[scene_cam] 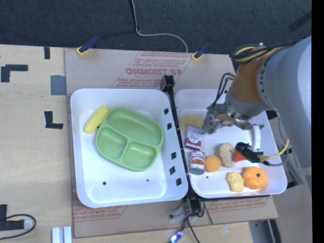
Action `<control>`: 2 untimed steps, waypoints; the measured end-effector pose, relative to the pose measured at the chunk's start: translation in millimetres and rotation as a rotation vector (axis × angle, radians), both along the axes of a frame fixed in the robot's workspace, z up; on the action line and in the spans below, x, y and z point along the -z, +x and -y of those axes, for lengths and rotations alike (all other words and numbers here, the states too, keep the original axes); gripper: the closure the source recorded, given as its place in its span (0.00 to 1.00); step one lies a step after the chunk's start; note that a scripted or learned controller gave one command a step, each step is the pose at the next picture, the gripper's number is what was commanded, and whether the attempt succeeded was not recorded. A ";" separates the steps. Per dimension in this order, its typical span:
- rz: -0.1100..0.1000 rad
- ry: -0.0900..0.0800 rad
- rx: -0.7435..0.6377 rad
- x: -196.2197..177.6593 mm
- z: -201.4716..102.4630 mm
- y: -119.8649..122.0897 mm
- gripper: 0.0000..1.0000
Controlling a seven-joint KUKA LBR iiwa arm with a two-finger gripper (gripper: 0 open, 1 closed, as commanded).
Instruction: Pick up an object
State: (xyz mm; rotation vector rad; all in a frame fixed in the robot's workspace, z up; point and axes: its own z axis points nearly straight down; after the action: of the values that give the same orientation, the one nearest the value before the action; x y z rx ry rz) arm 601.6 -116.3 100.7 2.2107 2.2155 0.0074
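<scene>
Bench, seen from above, two white bins side by side on a cardboard sheet (152, 67).

Nearest edge, right bin (276, 189): orange pumpkin toy (254, 178) in the near right corner, small yellow corn-like piece (234, 181) just beside it on its left. One row back: orange ball (212, 163), tan potato-shaped item (226, 154) touching it, a small red piece (239, 157) behind that. Small can with a red and white label (197, 162) near the divider, a red and white packet (193, 137) lying just beyond it. Pale yellow flat item (190, 120) farther back, against the bin's left side.

Left bin (81, 135): green divided plate (130, 137) with three compartments, in the middle. Yellow corn cob (95, 119) just beside the plate's far left rim, tilted.

Gripper (208, 127): low over the right bin, just right of the packet and near the pale yellow item. Fingers too blurred and dark to judge; I cannot tell their spread, and nothing shows between them. Grey arm (291, 95) with orange band enters from the right, over the bin's far half.

Far side: blue and yellow clamps (87, 45) at the cardboard's two back corners, a thin white cable (152, 33) trailing over dark carpet.
</scene>
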 end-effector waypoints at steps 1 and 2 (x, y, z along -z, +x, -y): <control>-0.014 0.005 0.006 15.7 -20.9 -105.4 1.00; -0.001 0.009 -0.012 -89.7 -134.0 -71.2 1.00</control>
State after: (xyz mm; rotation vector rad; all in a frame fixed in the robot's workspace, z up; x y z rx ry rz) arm 530.4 17.7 190.4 2.2024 2.2338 0.0157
